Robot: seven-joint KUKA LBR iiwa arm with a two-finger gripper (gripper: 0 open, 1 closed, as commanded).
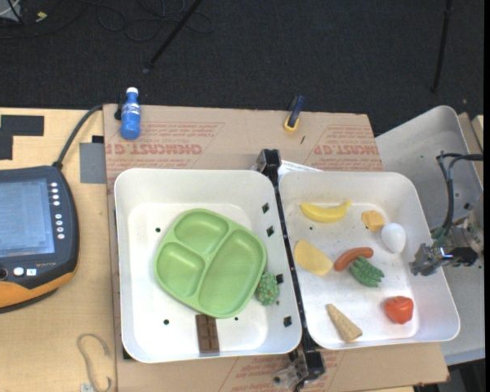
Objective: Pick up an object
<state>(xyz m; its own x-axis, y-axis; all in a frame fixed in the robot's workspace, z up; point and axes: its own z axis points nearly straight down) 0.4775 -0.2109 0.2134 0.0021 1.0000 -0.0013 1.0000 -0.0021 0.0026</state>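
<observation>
The right bin holds several toy foods: a yellow banana, a small orange block, a white egg, a yellow piece, a red sausage, a green vegetable, a red tomato and a tan wedge. In the left bin lie a green divided plate, a small green broccoli and a brown bar. My gripper is a small dark shape at the right bin's outer rim, right of the egg, with cables above it. Nothing shows in it.
A blue bottle and a yellow-blue clamp sit on the cardboard behind the bins. A teach pendant lies at the far left. A black divider runs between the bins. A grey metal panel stands at the right.
</observation>
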